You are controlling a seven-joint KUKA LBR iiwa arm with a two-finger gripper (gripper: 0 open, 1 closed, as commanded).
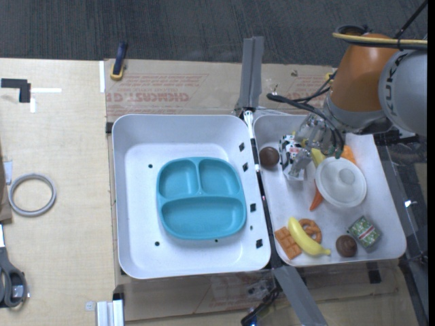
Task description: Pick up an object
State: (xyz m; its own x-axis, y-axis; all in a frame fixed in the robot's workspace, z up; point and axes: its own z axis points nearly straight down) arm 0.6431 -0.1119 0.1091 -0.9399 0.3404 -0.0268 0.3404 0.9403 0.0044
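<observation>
My gripper [297, 163] hangs low over the back left part of the right bin [387, 202], under the orange-banded wrist [360, 73]. A small black-and-white object [289, 145] lies just beside it, and a brown ball [270, 156] rests a little to its left. Right of it stands a white bowl [342, 182] with a yellow piece [317, 157] against its rim. An orange carrot [317, 199] pokes out below the bowl. Nothing is visibly held.
Toward the right bin's front lie a banana [307, 237], a waffle piece [287, 243], a brown round item [346, 245] and a green box [365, 231]. The left bin [129, 182] holds a blue divided plate [201, 197]. A tape ring [30, 194] lies on the bench at left.
</observation>
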